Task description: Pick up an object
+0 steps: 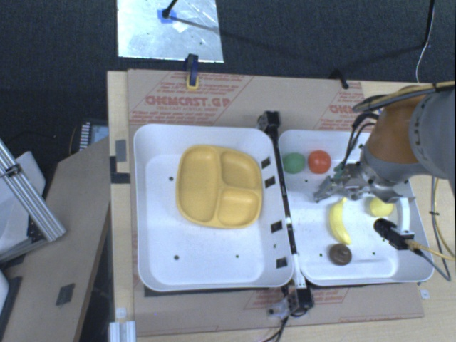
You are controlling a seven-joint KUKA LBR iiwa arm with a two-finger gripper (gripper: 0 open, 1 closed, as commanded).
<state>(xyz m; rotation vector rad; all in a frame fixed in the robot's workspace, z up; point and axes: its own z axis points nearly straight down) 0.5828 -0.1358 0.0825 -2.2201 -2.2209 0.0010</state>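
The left bin is seen to hold a yellow divided plate, lying flat near its middle and apart from the walls; no other loose item is made out there. A black divider strip runs between the two bins.

In the right bin, a green ball and an orange ball are found just beside each other near the far wall; a banana lies nearer the middle, with a small brown round piece just below its lower end; a yellow lemon-like piece rests to the right of the banana.

The gripper is placed low over the right bin, just above the banana's upper end and below the orange ball; nothing is seen between its fingers, and whether they are spread or closed cannot be told at this sharpness. A black cable fitting hangs close beside the lemon-like piece.

The banana is judged the likeliest target; the grasp is judged not yet made. Risks are noted as follows: the banana's curved, tapering end may slip out if it is pinched near the tip; a descent slightly off line may push it against the brown piece or the lemon-like piece; the nearby balls may be rolled away by a glancing touch.
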